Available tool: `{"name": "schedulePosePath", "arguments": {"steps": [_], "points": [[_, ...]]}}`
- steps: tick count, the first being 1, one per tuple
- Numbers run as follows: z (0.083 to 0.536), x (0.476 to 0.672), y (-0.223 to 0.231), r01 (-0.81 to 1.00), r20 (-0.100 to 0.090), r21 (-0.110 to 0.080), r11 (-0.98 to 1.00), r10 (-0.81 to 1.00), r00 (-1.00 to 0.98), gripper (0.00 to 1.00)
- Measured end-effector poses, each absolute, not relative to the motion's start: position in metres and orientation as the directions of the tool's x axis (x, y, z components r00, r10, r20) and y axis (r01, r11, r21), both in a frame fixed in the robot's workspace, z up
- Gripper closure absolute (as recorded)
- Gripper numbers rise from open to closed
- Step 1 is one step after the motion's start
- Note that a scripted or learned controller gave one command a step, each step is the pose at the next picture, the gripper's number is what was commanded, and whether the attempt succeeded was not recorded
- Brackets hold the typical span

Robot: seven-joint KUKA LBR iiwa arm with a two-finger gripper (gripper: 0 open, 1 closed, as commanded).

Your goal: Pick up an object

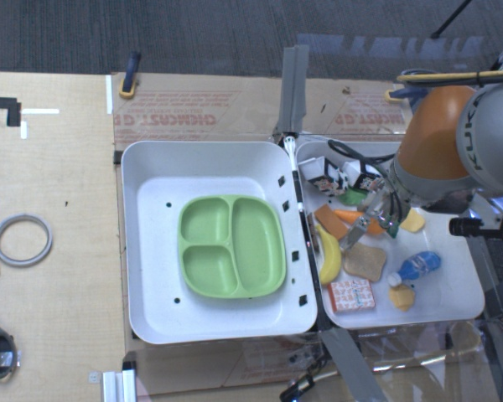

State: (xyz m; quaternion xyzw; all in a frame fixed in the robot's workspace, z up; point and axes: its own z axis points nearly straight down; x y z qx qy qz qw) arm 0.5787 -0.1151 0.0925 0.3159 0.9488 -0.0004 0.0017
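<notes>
The metal jaws hang low in the right shallow white plastic bin, over the smooth orange carrot-shaped toy, beside the curved yellow banana. Apart or together? Cannot tell. A glossy green divided plate fills the left bin.

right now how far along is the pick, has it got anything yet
Done: the arm has reached into the right bin, with the gripper low among the items near the banana and the bread slice. In hand: nothing visibly held; whether the jaws are open or shut cannot be told. Left: the grasp and the lift. The left bin holds a green divided plate.
</notes>
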Motion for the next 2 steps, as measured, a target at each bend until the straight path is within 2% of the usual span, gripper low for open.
{"name": "schedulePosePath", "arguments": {"steps": [1,2], "points": [[0.102,0.58,-0.115,0.597,-0.006,0.0,0.802,0.597,-0.802,1.0],[0.192,0.631,-0.049,0.761,-0.003,0.0,0.649,0.761,-0.649,1.0]]}}
